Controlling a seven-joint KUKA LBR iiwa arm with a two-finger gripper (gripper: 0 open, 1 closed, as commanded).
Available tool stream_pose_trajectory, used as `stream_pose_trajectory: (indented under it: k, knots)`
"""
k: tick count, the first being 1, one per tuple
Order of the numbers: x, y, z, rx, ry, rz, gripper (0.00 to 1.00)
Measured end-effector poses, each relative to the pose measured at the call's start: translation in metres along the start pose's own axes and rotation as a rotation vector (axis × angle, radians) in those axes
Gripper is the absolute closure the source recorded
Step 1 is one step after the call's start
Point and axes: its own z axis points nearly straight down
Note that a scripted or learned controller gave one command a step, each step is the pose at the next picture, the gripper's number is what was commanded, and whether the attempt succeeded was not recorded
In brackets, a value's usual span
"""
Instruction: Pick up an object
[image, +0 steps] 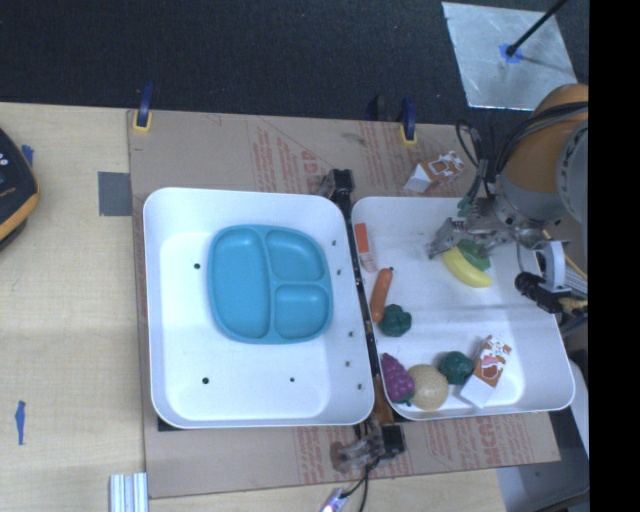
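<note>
The right white bin (420, 225) holds several toy foods. A yellow banana (468, 268) lies near its upper right, and my gripper (463, 240) hangs right over it, fingers spread around its top end. An orange carrot (380, 291), a green broccoli (396, 320), purple grapes (396, 377), a tan round piece (427, 386), a dark green piece (456, 366) and a small red-and-white carton (490, 362) lie lower in the same bin. A small orange stick (362, 238) rests by the bin's left wall. The grey arm (545, 165) reaches in from the right.
The left white bin (170, 330) holds a blue divided plate (268, 282). A small wrapper (436, 172) lies on the cardboard behind the right bin. Blue clamps (143, 105) pin the cardboard at the back. A yellow-black device (14, 190) sits at the far left edge.
</note>
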Motion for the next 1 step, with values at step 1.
stream_pose_trajectory:
  k: [1]
  knots:
    - [-0.0239,0.0038,-0.0003,-0.003,-0.001,0.001,0.00]
